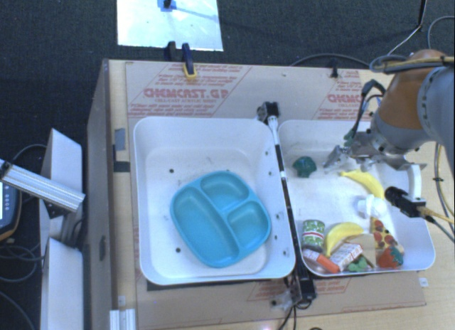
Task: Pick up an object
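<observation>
- Banana (363, 182), yellow and curved, lies in the right bin (426, 254), near its back part, and it seems the nearest candidate for the pick.
- It looks smooth and plastic, probably a toy, so it may slip between the jaws.
- A small green object (305, 166) rests to its left, well apart.
- More toys crowd the front: a second banana (342, 233), a can (313, 235), a pizza slice (384, 240).
- The gripper (340, 155) hovers just above and left of the banana, its jaws spread apart, holding nothing.
- The step seems to be the approach; next it must align over the object, descend and close.
- The left bin (160, 151) holds a blue divided plate (220, 218).
</observation>
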`<state>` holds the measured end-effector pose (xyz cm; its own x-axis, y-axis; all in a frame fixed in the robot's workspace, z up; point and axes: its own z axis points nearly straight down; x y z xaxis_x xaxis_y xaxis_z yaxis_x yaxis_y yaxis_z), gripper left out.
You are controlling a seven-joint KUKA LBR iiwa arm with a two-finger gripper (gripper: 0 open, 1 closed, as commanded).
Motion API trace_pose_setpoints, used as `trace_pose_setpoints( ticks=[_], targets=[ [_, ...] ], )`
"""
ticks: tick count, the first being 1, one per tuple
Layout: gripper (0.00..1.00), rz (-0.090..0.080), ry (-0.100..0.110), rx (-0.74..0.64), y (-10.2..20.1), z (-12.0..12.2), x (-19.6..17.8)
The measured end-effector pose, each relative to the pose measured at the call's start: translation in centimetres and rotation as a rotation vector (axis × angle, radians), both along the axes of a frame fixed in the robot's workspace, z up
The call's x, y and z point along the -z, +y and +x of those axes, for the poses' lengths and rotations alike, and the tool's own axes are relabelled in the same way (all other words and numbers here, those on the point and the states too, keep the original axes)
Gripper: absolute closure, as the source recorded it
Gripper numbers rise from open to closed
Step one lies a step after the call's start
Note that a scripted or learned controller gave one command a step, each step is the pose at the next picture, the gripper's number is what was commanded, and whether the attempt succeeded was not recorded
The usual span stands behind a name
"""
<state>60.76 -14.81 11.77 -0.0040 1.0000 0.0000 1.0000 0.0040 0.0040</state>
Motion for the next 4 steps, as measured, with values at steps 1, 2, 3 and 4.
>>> trace_pose_setpoints(
  ticks=[1, 2, 3, 4],
  targets=[
    [0.0, -0.003, -0.001, 0.001, -5.9, 4.8, -3.9],
    [0.0, -0.001, 0.003, 0.002, -5.9, -4.6, -2.6],
    [0.0, 0.0, 0.004, 0.003, -5.8, -4.9, 2.6],
    [0.0, -0.001, 0.0, -0.001, -5.8, 3.4, 3.3]
  ],
)
